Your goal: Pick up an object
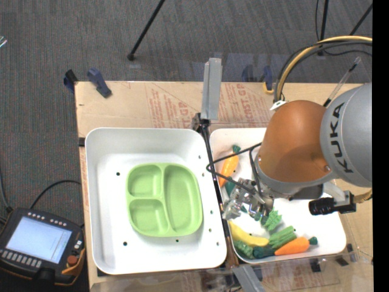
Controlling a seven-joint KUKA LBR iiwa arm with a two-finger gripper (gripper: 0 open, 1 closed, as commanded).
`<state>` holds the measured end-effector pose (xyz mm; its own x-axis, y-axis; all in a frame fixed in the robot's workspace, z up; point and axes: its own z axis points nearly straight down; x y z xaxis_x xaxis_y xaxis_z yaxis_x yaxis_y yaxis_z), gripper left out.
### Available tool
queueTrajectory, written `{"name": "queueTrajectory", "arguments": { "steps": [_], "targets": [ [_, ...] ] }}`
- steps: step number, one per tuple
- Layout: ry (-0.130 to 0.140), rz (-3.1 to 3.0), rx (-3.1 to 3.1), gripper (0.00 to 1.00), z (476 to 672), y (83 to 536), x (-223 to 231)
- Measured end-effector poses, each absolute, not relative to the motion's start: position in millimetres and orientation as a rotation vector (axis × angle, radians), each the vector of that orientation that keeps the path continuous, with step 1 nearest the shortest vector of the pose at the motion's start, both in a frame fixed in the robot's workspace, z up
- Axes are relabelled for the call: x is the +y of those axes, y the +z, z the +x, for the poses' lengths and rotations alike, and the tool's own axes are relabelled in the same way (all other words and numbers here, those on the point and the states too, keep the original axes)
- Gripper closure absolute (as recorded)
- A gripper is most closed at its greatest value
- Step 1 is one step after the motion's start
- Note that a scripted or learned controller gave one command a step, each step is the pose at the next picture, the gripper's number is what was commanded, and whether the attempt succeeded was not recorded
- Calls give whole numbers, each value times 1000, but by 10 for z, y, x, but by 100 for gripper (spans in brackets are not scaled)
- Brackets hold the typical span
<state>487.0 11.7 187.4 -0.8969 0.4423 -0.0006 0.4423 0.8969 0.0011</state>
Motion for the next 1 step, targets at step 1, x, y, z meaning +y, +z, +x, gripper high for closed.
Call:
{"name": "queueTrajectory", "arguments": {
  "steps": [1],
  "targets": [
    [1,320,3122,100,5595,2531,-524]
  ]
}}
